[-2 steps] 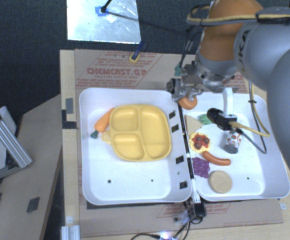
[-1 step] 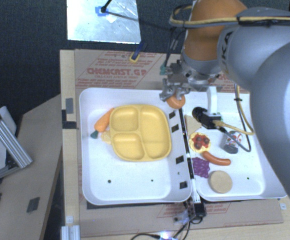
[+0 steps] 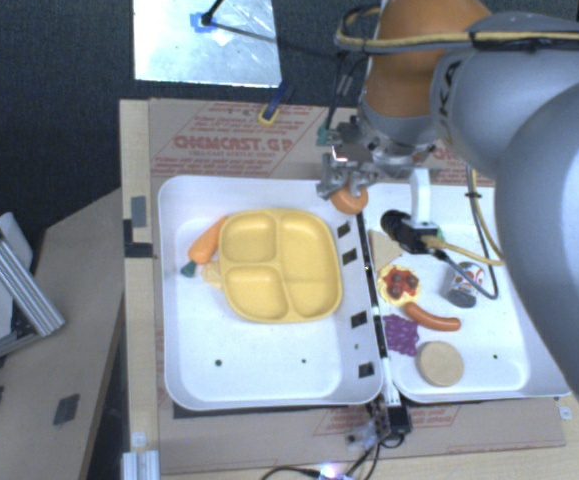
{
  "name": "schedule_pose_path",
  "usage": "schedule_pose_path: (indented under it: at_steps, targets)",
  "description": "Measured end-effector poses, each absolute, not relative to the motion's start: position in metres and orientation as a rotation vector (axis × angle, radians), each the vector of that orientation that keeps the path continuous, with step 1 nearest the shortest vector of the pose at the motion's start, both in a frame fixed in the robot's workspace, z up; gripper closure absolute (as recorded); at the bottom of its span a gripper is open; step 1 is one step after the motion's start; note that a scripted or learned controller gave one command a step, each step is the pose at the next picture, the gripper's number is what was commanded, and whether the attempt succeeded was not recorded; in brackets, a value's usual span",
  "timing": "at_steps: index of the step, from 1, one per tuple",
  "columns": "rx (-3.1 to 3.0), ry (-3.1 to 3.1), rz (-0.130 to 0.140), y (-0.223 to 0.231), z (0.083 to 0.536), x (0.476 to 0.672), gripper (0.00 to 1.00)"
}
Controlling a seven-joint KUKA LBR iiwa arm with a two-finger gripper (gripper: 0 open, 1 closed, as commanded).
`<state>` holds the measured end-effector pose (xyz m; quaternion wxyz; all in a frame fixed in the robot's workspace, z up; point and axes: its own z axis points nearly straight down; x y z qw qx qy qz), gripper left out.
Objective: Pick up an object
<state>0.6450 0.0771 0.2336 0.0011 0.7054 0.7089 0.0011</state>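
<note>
- Camera view: the gripper (image 3: pixel 343 190) is seen above the far edge of the left bin (image 3: pixel 184 368), near the divider between the bins.
- An orange piece (image 3: pixel 349 201) sits right at the fingertips, seemingly between them; the gripper is judged to be clamped on it, though the contact itself is small and partly hidden.
- The piece appears raised off the bin floor, just beyond the far right corner of the yellow tray (image 3: pixel 274 265).
- Step judged in hand: lifting the piece clear. A straight, slow rise is advised, so the rounded piece is not squeezed out sideways.
- Clearance from the tray rim and the divider should be kept.
- Elsewhere: a carrot (image 3: pixel 205 241) lies against the tray's left edge; a sausage (image 3: pixel 431 318), a cookie (image 3: pixel 440 362) and a purple item (image 3: pixel 401 334) lie in the right bin (image 3: pixel 504 363).
</note>
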Motion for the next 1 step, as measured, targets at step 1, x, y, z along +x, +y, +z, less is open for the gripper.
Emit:
schedule_pose_path:
  at_steps: [1]
  targets:
    - [2.215,2.226,0.002,0.0798,0.2304,0.6462,1.00]
